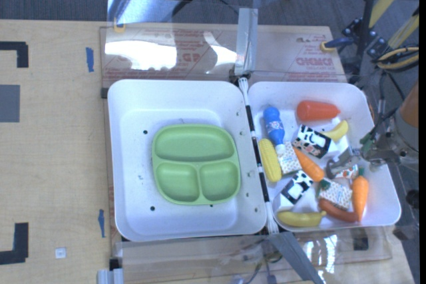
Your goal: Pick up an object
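Note:
The right bin (383, 209) holds a pile of toy food. A blue bottle (272, 124) and a yellow corn cob (269, 159) lie along its left side. An orange-red pepper (317, 110) sits at the back with a small banana (338, 130) beside it. Two black-and-white cow-patterned blocks (311, 140) (295, 188), a carrot (309, 165), a second carrot (360, 195) and a larger banana (300, 217) fill the middle and front. My gripper (345, 163) reaches in from the right, low over the toys near the bin's right-centre, just above a patterned piece (336, 193).
In the left bin (126, 116) lies a green divided plate (196, 163). A clear plastic wall (173, 43) stands behind both bins. Tripod legs and cables crowd the floor at the back right. The wooden bench (46, 143) extends to the left.

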Robot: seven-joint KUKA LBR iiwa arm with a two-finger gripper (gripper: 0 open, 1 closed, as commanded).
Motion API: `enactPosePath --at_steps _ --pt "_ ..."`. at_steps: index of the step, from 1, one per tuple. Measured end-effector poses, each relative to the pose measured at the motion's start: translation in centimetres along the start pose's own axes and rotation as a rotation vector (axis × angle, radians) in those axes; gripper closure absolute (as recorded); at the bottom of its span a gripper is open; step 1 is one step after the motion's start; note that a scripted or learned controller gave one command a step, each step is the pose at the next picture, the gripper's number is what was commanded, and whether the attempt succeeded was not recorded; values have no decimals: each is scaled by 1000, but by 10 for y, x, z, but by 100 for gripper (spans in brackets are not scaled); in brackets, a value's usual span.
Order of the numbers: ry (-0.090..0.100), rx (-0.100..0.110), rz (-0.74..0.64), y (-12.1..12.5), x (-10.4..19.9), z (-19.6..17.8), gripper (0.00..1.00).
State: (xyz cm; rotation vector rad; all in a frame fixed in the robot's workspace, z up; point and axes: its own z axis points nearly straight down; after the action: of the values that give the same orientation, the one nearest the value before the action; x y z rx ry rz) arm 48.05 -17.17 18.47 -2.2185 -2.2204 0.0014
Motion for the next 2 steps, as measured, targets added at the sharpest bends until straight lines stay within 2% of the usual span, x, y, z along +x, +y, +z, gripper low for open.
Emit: enactPosePath --at_steps 1,2 --pt "-5 -15 -242 78 44 92 0" --pt "-5 -20 -240 79 44 81 100"
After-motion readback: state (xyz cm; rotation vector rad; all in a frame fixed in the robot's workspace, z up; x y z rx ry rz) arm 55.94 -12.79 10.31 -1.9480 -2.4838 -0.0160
